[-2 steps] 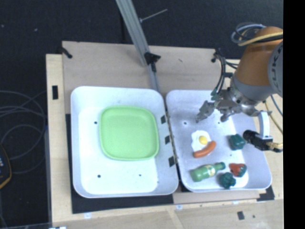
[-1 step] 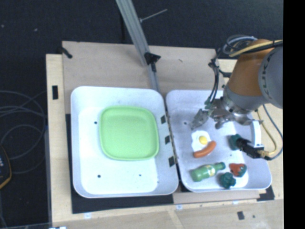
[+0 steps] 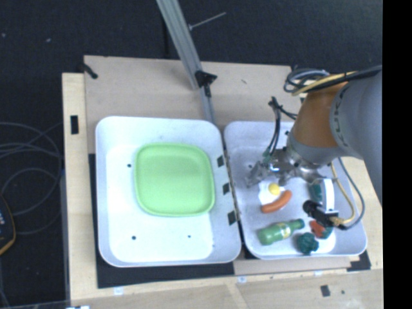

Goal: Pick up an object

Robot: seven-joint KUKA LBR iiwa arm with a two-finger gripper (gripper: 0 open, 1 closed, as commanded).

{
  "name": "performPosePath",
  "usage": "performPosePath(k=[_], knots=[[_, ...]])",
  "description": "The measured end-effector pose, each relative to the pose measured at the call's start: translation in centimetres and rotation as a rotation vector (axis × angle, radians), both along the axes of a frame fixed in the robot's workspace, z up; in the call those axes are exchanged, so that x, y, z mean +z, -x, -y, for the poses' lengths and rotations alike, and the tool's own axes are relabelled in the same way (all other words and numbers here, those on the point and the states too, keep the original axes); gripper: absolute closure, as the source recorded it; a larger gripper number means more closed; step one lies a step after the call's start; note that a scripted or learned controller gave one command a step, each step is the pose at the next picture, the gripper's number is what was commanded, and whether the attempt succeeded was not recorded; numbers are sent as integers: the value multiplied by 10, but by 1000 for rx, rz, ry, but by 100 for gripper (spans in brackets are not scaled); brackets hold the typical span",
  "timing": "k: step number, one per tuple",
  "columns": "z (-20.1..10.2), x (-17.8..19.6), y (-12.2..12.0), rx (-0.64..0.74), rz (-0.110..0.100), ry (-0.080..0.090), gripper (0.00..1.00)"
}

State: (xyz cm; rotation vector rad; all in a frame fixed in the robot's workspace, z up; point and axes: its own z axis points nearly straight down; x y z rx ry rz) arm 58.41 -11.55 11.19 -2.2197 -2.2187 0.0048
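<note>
One gripper [image 3: 275, 170], fingers too blurred to tell whether spread or pressed together, hangs low in the right bin [image 3: 248, 140] just above the fried-egg toy [image 3: 271, 189], which lies white with a yellow yolk, touching the orange sausage [image 3: 277, 202] on its lower side. A clean pick probably calls for a straight descent onto the egg, clear of the sausage. Below the egg lie a green bottle [image 3: 279, 231] and a dark green toy [image 3: 307, 243]; far left of it, a green plate [image 3: 174, 179] in the left bin [image 3: 116, 172].

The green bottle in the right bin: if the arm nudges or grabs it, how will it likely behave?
The green bottle lies on its side and looks rounded, so a push would probably roll it. It looks like a small toy, likely light. The orange sausage-shaped piece lies close by and might get bumped.
</note>
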Motion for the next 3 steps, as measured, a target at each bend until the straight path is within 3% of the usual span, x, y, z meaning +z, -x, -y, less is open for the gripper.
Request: performPosePath(k=[1,2,3], knots=[[1,-10,-1,0,7,2,0],[1,1,-2,-2,10,1,100],[6,59,-11,0,10,1,100]])
